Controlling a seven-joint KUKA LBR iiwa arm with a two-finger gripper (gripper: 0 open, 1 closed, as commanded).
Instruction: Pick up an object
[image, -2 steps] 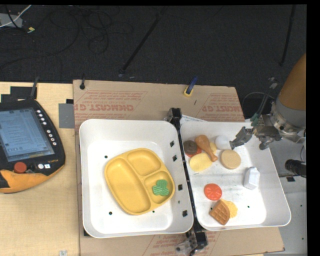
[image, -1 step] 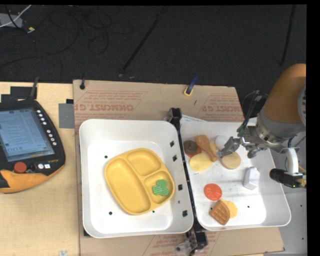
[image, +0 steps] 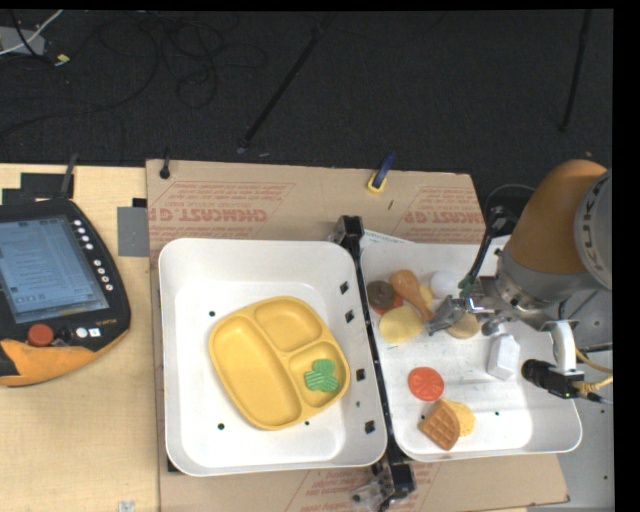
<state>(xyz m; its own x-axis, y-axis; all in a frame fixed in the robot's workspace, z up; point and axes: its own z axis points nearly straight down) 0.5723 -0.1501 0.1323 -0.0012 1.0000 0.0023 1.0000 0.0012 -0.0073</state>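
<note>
Toy foods (image: 427, 383), smooth, rounded, in right bin (image: 560, 435); gripper (image: 448, 318) above.

Bench (image: 60, 440) w/ cardboard sheet (image: 300, 200); two white bins (image: 190, 270) on it; pendant (image: 55, 290) left.

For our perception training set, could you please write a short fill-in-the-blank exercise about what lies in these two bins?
1. The green toy lies in a compartment of the ____ tray.
2. That tray sits in the ____ bin.
3. The red disc lies in the ____ bin.
4. The gripper hovers over the ____ bin.

Missing words: yellow; left; right; right
</note>
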